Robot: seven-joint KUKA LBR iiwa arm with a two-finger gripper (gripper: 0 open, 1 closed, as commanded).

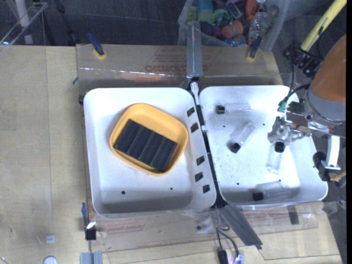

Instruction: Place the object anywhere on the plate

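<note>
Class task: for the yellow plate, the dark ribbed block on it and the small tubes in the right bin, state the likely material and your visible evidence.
Yellow plate: probably plastic, smooth matte, uniform colour, rounded moulded rim.
Dark ribbed block: possibly rubber or foam; dull black, parallel grooves, no shine.
Tubes: clear plastic or glass, see-through bodies with dark caps; too small to tell which.

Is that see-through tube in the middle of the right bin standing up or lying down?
Lying down. The clear tube rests on its side on the right bin floor, slanted, black cap at its lower-left end.
</note>
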